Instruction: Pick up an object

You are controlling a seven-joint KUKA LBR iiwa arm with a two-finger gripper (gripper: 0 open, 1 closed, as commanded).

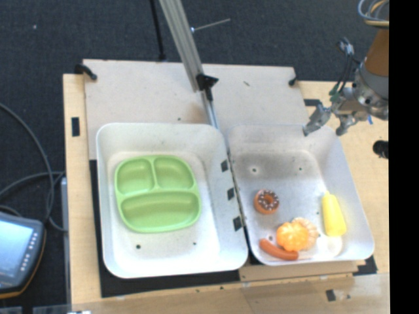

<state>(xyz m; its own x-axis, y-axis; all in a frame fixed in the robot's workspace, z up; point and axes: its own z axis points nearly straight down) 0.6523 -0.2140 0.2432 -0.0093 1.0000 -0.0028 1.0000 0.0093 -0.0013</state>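
Two shallow white bins sit side by side on the pale wooden surface (78,175). The left bin (108,241) holds a green divided plate (157,193) with three compartments, lying flat toward the bin's left half.

The right bin (288,142) carries four small items, all gathered in its near right part. A small brown doughnut with pale sprinkles (266,202) lies closest to the middle of the bin, apart from the rest. Nearer the front edge sits an orange, lumpy fruit-like piece (296,235), and just in front of it to the left, touching or almost touching it, lies a reddish sausage (278,250). A yellow corn cob (333,215) rests lengthwise along the right wall, just beside the orange piece, with a whitish bit at its near end.

The arm comes in from the right, its orange band at the picture's edge. The end effector (325,123) hovers over the far right corner of the right bin, well apart from all four items. Its two fingers (313,122) are spread wide with nothing between them.

A slanted metal post (185,38) rises from behind the bins, between them. A screen device (16,250) lies on the dark floor to the left.
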